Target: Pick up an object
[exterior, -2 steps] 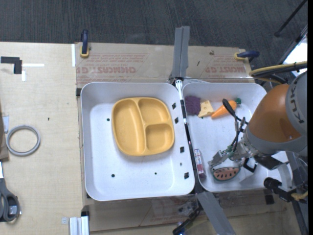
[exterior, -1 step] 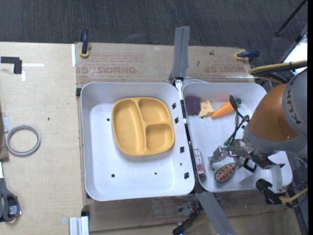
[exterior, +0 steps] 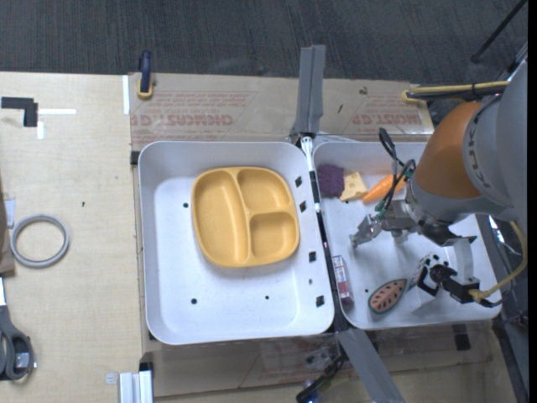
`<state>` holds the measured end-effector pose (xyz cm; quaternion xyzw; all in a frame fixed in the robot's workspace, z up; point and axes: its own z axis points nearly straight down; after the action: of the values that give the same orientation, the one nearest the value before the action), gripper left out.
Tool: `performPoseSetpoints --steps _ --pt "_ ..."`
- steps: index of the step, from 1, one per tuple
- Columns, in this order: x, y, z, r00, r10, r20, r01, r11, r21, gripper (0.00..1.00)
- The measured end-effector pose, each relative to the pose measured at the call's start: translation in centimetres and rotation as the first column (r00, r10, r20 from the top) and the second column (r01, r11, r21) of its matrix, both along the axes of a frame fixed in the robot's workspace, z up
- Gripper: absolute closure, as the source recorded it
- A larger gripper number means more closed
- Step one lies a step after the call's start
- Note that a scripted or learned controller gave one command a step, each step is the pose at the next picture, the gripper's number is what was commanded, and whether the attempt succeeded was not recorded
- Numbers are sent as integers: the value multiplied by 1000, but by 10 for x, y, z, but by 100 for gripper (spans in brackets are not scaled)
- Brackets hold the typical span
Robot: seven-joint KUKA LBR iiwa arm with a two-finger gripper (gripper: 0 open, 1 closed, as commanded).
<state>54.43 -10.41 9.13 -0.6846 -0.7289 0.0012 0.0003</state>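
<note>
right bin [exterior: 369,313]: end effector [exterior: 362,232] amid purple object [exterior: 331,178], cheese wedge [exterior: 353,187], carrot [exterior: 379,189].

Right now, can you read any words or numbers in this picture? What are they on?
Red printing runs along the cardboard sheet behind the bins, but it appears upside down and too blurred to read.
The small packet by the divider has markings too small to read.
Nothing else carries text.

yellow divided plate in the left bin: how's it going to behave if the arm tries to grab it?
The yellow divided plate looks like rigid moulded plastic, so probably stiff and fairly light. It lies flat on the floor of the left bin, so it should slide rather than tip or roll. Its low rounded rim and smooth surface look hard to pinch, so slipping seems likely.
</note>
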Motion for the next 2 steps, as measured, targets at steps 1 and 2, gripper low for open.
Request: performPoseSetpoints --steps 1,2 --pt "0 0 8 1000 3 -3 -3 1000 -2 100" --pt "0 0 8 1000 3 -3 -3 1000 -2 0"
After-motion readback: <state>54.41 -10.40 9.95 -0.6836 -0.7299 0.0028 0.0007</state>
